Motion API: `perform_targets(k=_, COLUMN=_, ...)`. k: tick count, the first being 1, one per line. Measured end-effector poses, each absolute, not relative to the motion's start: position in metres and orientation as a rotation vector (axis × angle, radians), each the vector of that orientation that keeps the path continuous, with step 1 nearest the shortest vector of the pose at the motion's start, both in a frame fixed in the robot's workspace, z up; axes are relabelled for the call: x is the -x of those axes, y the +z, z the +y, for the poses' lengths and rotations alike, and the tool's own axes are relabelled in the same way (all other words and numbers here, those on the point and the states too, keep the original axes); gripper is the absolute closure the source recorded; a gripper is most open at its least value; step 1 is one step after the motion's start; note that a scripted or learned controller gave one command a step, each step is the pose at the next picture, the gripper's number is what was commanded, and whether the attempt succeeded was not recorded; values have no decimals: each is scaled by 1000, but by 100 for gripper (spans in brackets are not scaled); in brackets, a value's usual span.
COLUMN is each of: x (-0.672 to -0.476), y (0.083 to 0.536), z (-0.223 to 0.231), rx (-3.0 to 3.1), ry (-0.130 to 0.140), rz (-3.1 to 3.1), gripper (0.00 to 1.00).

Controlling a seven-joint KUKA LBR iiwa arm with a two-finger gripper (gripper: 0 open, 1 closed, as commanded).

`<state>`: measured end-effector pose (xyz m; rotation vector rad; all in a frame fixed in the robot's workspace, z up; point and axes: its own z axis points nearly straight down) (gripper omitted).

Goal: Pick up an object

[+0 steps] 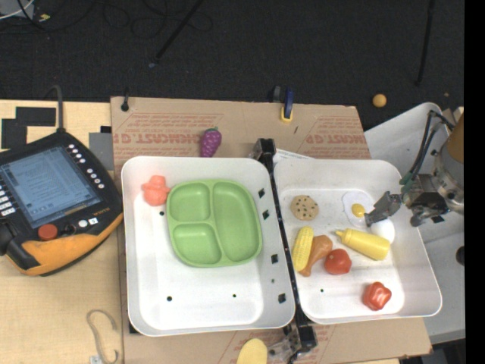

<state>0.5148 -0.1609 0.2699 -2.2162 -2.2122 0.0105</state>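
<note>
**Gripper spread over the right bin's far-right side, nothing held**

Gripper [401, 209] poised above the right bin [424, 298], near its right rim, with the two dark fingers [381, 207] splayed apart and nothing between them. Closest below: a fried egg [356, 204] and, just nearer the front edge, a yellow mustard bottle [365, 243] lying on its side. Further toward the bin's middle: a cookie [305, 207], a corn cob [302, 249], a chicken drumstick [318, 252] touching the corn, and a tomato [338, 262] tucked against the drumstick. Alone near the front-right corner: a red pepper [377, 296]. In the left bin [144, 294]: a green divided plate [214, 224] and a pink toy [154, 191] by the back-left corner. On the cardboard behind the bins, a purple grape bunch [211, 142].

No target named, so likely the mustard bottle or the egg, judging by position.

Risks from here:
- Egg very flat: fingers likely to scrape the bin floor and close on air.
- Mustard bottle rounded and lying slantwise: a grasp off its axis likely to squirt it sideways or roll it.
- Corn, drumstick and tomato packed together: a descent there liable to land a finger on top of a neighbour or shove the cluster.
- Nearness to the right rim: a finger striking the wall possible on descent.
</note>
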Motion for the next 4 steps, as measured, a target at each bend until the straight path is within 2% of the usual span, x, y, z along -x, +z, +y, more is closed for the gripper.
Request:
perform_targets(k=1, x=-517, y=275, z=-161, rx=2221, ry=2, rz=-2221, gripper=0)
perform_targets(k=4, x=-517, y=142, z=-155, rx=2215, ry=4, rz=-2219, gripper=0)
